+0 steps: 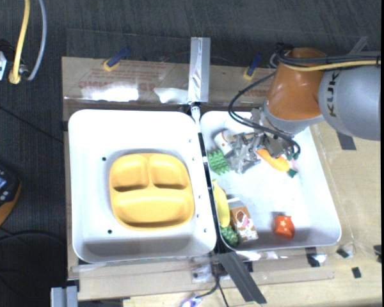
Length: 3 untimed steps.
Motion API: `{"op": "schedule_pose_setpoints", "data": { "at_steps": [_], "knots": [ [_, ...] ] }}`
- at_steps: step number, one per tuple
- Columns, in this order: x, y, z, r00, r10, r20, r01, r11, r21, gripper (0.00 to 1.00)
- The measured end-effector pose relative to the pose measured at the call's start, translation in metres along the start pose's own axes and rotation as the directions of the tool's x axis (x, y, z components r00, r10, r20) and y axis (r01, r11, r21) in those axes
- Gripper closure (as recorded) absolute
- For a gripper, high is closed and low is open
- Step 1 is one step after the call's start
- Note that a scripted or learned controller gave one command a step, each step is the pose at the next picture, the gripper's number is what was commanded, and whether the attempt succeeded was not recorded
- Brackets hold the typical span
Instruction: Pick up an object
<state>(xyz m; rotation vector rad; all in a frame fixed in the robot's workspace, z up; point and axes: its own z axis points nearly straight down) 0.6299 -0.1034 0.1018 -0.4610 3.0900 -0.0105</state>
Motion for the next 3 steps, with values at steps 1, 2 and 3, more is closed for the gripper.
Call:
{"op": "schedule_pose_setpoints", "data": {
  "at_steps": [1, 2, 3],
  "knots": [
    [-0.03, 0.028, -0.094, 0.992, 0.123, -0.012, -0.123, 0.992, -0.008, 1.0],
    [-0.031, 0.028, -0.103, 0.992, 0.123, -0.007, -0.123, 0.992, -0.009, 1.0],
    [-0.033, 0.028, -0.113, 0.992, 0.124, -0.001, -0.124, 0.992, -0.009, 1.0]
  ]
}}
